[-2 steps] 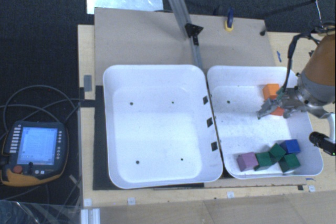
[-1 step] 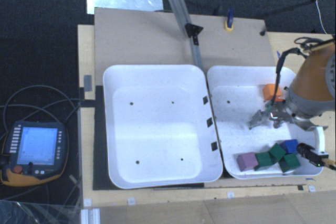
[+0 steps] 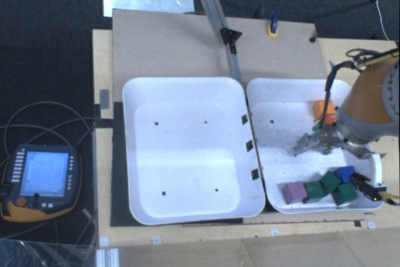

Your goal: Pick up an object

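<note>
Nearest the camera, along the front wall of the right bin (image 3: pixel 273 194), sits a row of small blocks: a purple block (image 3: pixel 292 191) at the left, a green block (image 3: pixel 314 190) touching it, a second green block (image 3: pixel 330 181) just behind, and a third green block (image 3: pixel 344 195) toward the bin's front right corner. A blue block (image 3: pixel 344 173) lies behind these, close to the greens. An orange object (image 3: pixel 323 109) rests farther back in the same bin, near its right side, partly covered by the arm.

The gripper (image 3: pixel 310 144) is low inside the right bin, over the bare white floor between the orange object and the cluster of blocks, apart from both. Its grey metal fingers (image 3: pixel 303 146) point left toward the bin's middle. The jaws look nearly together, with nothing visible between them, though the view is too coarse to be sure of the gap. The arm (image 3: pixel 370 103) enters from the right, its orange band above the grey wrist.

The left bin (image 3: pixel 130 134) stands beside the right one, their walls touching along the middle. Both rest on the counter (image 3: pixel 169 40). A pendant (image 3: pixel 40 181) with a lit screen lies on the dark floor at the left, its cable looping around it.
</note>
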You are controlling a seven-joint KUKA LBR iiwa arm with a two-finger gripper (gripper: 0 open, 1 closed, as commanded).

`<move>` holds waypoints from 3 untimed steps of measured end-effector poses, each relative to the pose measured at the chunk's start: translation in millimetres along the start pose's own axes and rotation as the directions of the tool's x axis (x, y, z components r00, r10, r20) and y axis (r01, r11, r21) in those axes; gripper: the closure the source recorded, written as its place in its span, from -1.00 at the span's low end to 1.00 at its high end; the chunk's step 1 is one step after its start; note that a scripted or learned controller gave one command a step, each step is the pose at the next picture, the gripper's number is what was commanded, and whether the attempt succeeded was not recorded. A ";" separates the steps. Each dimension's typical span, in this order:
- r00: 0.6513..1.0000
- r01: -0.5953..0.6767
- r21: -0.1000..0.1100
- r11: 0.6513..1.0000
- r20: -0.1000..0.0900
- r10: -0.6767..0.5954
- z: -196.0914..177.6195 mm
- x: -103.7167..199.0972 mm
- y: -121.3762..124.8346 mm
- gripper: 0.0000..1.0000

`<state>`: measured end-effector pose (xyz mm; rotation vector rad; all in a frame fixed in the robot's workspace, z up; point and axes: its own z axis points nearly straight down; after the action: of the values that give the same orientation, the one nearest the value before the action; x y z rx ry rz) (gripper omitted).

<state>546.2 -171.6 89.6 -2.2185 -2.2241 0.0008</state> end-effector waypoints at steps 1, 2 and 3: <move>1.000 0.002 -0.005 1.000 0.000 -0.002 -12.0 -0.3 1.4 1.00; 1.000 0.003 -0.008 1.000 0.001 -0.003 -68.6 9.6 5.1 1.00; 1.000 0.003 -0.010 1.000 0.003 -0.003 -133.2 5.7 8.6 1.00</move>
<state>554.9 -165.8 222.8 -2.2219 -2.2337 -0.0079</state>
